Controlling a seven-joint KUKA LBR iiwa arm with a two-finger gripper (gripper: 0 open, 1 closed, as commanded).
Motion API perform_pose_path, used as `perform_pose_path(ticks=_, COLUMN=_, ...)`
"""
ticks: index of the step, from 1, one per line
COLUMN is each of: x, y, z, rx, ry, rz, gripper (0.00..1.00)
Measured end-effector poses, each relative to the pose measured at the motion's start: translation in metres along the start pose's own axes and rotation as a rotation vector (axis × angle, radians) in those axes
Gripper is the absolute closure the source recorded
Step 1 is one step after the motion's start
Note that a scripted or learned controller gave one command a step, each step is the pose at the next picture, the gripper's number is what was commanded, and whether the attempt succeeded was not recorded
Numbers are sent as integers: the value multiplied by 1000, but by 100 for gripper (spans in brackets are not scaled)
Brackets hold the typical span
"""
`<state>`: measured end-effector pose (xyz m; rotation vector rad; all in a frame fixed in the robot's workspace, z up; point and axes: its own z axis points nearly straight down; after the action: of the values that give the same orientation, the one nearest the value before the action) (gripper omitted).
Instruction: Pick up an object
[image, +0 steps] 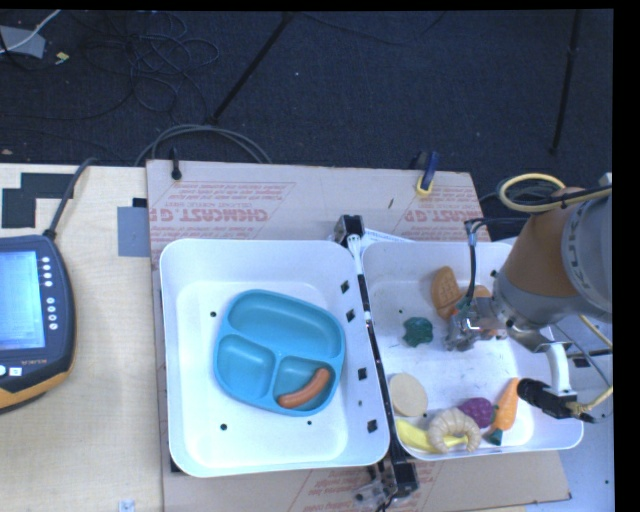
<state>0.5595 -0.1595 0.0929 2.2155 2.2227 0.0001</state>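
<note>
You see no single chosen object; the right bin (545, 432) holds several. Nearest the gripper (462, 333) are a green broccoli-like piece (417, 330), just to its left, and a brown bread-like piece (445, 288), above it, with its long axis almost straight up the picture. Along the bin's near edge lie a round beige disc (407, 394), a yellow banana (415, 436), a pale shrimp-like piece (454, 427), a purple piece (478, 410), and an orange carrot (507, 403), tilted with its tip toward the bin's lower edge. The gripper is low over the bin floor; whether it is open or closed, you cannot tell, and nothing is visibly held. The left bin (190, 400) carries a blue divided tray (262, 335) with a sausage (304, 389) lying diagonally in its lower right compartment. The cardboard (230, 205) on the surface has red printing, upside down and too blurred to read.
</note>
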Motion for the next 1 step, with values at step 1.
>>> perform_pose_path(ticks=1, x=-56, y=49, z=-56, rx=-2, ry=-1, rz=0, gripper=100)
